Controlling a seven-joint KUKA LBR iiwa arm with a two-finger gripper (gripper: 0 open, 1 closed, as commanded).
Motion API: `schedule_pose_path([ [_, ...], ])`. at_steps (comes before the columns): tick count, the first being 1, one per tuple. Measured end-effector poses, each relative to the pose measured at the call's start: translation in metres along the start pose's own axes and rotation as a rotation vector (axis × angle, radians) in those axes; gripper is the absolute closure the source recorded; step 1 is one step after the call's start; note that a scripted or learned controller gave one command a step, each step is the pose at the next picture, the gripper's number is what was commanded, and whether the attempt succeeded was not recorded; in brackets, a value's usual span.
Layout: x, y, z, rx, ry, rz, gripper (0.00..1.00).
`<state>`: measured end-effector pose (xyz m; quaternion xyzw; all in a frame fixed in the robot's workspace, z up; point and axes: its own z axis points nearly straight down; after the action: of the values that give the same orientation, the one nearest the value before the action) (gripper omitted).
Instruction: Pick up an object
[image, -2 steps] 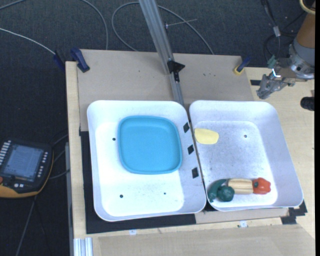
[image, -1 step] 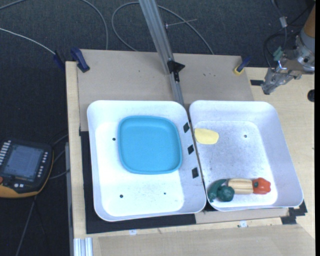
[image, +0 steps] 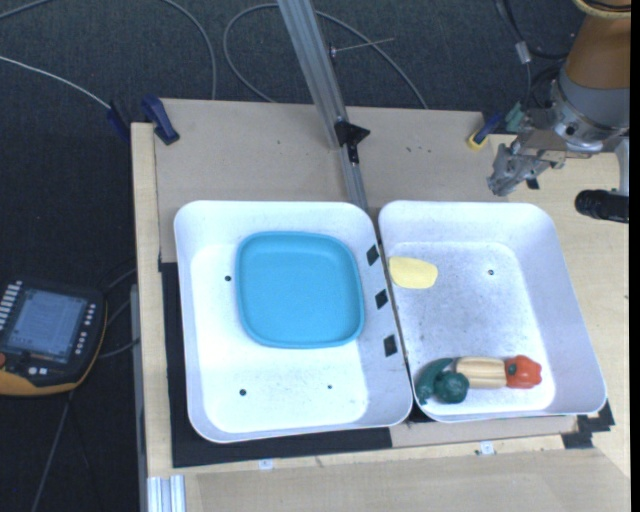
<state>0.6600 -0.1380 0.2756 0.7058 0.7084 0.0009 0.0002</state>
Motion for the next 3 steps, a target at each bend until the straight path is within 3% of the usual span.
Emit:
schedule_pose_path([
  [2,0.105,-0.03,0.03,0.002,0.0,0.0,1.0],
  [3,0.155,-0.056,0.026,0.001,0.001,-0.001,1.0],
])
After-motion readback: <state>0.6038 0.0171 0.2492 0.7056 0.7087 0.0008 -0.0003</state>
